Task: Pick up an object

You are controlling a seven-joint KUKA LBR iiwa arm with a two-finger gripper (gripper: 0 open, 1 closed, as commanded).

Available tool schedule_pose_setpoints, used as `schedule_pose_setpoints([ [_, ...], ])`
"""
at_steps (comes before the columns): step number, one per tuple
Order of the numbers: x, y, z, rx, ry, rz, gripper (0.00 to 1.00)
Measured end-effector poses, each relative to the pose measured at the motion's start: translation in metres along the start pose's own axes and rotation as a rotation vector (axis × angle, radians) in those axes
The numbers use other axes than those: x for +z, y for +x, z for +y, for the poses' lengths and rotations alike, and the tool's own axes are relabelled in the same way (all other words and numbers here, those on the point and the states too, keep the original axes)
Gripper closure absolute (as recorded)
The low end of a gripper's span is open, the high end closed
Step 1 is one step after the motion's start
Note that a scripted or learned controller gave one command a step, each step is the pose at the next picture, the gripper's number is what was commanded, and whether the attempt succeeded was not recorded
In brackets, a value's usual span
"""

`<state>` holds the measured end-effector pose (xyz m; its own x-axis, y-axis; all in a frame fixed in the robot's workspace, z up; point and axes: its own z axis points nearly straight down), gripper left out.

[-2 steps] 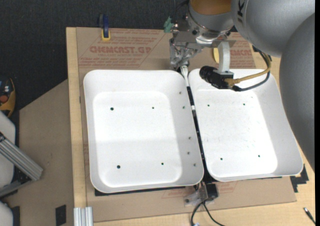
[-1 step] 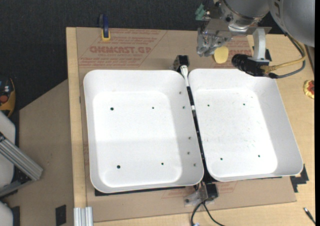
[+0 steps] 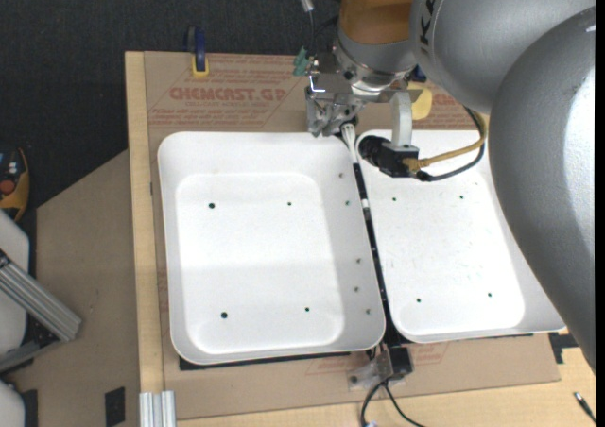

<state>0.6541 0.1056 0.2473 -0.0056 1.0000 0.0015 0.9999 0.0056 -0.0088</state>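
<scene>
Gripper (image 3: 331, 123) sits at the left bin's (image 3: 189, 255) far rim, apparently seeking an object; jaw state cannot be told.

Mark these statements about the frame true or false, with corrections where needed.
1. Two white bins sit side by side. True: left bin, right bin.
2. The end effector is over the left bin's front edge. False: it is at the far edge, near the divide between the bins.
3. A blue clamp grips the board's far edge. True.
4. The arm enters from the left. False: from the right.
</scene>
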Motion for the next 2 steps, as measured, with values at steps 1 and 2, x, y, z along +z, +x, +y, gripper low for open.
schedule_pose_setpoints([
  [1, -0.048, -0.054, -0.001, 0.010, -0.016, -0.003, 1.00],
  [2, -0.069, -0.053, -0.023, 0.007, -0.010, -0.001, 1.00],
])
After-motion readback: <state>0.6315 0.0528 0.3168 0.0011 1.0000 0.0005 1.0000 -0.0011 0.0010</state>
